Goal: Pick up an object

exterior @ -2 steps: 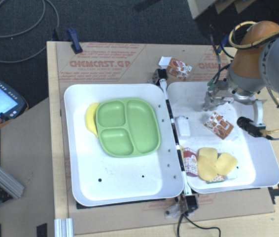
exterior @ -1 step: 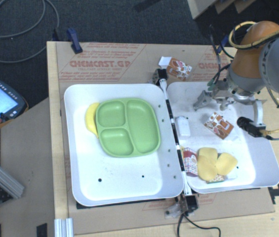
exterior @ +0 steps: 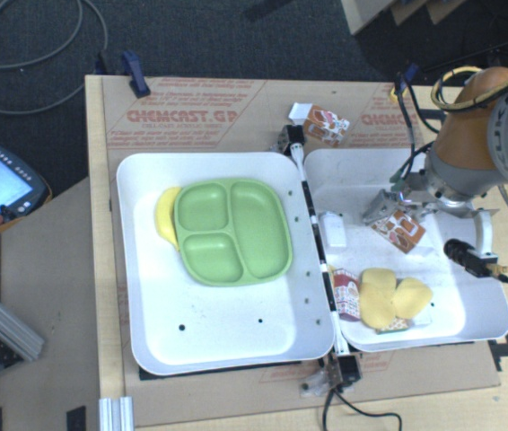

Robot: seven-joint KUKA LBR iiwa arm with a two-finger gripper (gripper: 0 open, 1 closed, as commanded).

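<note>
1. The fingers (exterior: 396, 206) are low in the right bin (exterior: 487, 317), toward its twelve o'clock side, and they look clamped on the upper edge of a red and white snack packet (exterior: 401, 230).
2. That packet hangs tilted just below the fingers, at about their five o'clock, over the bin floor.
3. The arm (exterior: 474, 137), grey with an orange band, comes in from three o'clock and bends down to the fingers.
4. At six o'clock from the packet, near the bin's lower edge, two pale yellow sponge-like pieces (exterior: 390, 299) lie touching each other.
5. Another red and white wrapper (exterior: 345, 294) lies just beside them, at their nine o'clock, against the bin wall.
6. A small white block (exterior: 334, 233) rests at nine o'clock from the held packet.
7. The left bin (exterior: 146, 321) holds a green divided tray (exterior: 233, 230), with a yellow object (exterior: 166, 215) partly tucked under its nine o'clock edge.
8. On the bench (exterior: 191, 115), at twelve o'clock between the bins, lies a third red and white packet (exterior: 324, 126).
</note>
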